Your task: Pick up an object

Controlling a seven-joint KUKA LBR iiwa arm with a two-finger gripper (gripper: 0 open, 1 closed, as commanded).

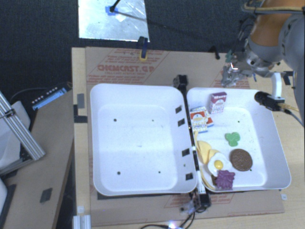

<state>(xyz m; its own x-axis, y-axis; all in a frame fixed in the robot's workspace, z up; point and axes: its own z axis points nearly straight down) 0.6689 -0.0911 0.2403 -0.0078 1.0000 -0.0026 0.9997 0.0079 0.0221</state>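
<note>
Small red-and-white carton (pixel 217 102) stands upright near the far wall of the right bin (pixel 271 142), nearest the gripper (pixel 232 76), which hovers just beyond that rim holding nothing; finger spread unclear. Approach stage; next: move inward over the carton, descend

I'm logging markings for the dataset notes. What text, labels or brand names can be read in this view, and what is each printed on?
"CHEMCAST GP": red print on the brown board under the bins, above the left bin; smaller red lines around it are too blurred to read.
Small red and white carton: printing too small to read.
Orange and white carton: label blurred, unreadable.
Red print on the board's lower edge: unreadable.
</note>
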